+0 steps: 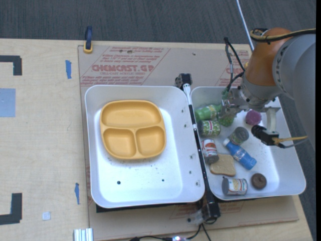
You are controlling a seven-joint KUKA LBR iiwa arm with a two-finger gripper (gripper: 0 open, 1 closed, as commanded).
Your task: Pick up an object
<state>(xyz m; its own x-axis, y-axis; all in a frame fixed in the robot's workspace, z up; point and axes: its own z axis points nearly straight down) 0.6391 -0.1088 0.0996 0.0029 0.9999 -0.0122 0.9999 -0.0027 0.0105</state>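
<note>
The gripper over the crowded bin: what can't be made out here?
- Gripper: the wrist above hides its fingertips; open or shut, I cannot tell.
- Green can: partly hidden under the gripper; contact unclear.
- Can labels: too small to read.
- Arm: cut off by the right edge.

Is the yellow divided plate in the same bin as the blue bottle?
No, the yellow divided plate lies in the left bin, while the blue bottle lies in the right bin among other small items.
</note>
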